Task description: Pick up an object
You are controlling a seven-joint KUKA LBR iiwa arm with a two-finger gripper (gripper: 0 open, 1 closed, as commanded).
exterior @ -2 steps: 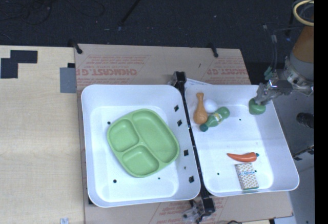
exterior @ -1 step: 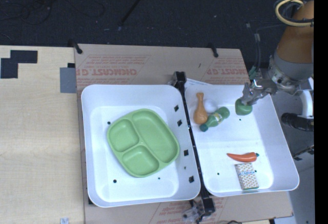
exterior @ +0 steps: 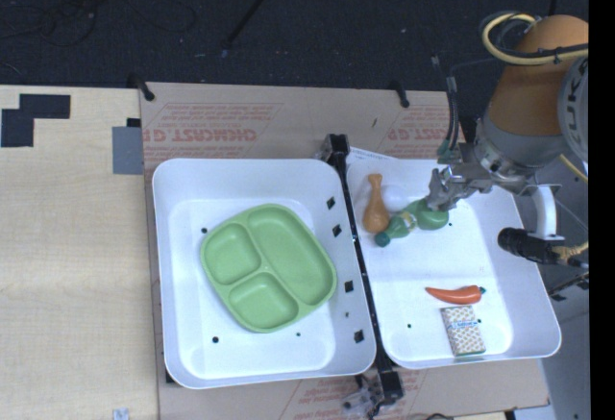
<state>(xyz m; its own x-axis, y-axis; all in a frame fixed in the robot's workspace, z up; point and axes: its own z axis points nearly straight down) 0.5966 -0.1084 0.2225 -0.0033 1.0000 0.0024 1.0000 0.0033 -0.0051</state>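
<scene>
In the right bin [exterior: 519, 332] lie an orange-tan drumstick-shaped toy [exterior: 375, 205], a green bottle-like object [exterior: 408, 222], a red chili pepper [exterior: 455, 293] and a small patterned box [exterior: 464, 330]. My gripper [exterior: 444, 195] reaches in from the right and sits low over the far end of the green object, right at its wider green end. The view does not let me tell how the fingers stand.
The left bin [exterior: 183, 216] holds a green divided plate [exterior: 267, 266]. A black divider with clips [exterior: 348, 245] runs between the bins. The arm's orange band [exterior: 533, 82] and a black part with cable [exterior: 528, 243] hang over the right bin's far right side.
</scene>
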